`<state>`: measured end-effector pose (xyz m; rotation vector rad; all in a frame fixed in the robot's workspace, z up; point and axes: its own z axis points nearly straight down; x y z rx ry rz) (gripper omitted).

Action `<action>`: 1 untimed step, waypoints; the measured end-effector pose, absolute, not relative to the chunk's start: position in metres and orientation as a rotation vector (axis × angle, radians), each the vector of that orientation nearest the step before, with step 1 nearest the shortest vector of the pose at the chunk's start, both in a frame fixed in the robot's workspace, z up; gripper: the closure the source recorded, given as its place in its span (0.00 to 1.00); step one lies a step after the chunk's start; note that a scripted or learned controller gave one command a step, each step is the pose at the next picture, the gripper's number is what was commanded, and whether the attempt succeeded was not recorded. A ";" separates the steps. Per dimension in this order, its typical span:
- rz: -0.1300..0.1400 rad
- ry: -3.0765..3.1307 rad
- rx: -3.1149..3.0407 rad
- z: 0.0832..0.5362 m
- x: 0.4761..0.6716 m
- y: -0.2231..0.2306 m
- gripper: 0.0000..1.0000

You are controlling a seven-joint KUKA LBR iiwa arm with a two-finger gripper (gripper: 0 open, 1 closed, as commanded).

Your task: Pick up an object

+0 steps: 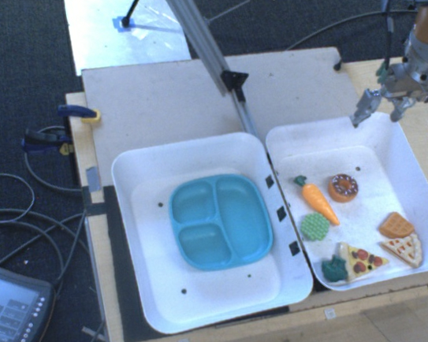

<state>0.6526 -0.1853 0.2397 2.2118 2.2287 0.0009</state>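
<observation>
Gripper [378,106] is being held spread, nothing pinched, over right bin [417,168] far rim | donut [343,187] is lying nearest, toward 7 o'clock | carrot [316,200] beyond, long axis 11-to-5

The left bin [137,217] holds a divided plate [221,221] at its centre. In the right bin [418,175], a carrot [316,201] lies at 9 o'clock, a doughnut [343,187] just beside it at 3 o'clock, and a pizza slice [364,259] at 6 o'clock.

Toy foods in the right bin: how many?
7: carrot, donut, green round piece, dark green piece, pizza slice, orange waffle, pale wedge. None seems hidden.
</observation>
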 end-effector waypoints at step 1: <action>0.000 2.229 2.211 0.240 0.652 -0.186 0.00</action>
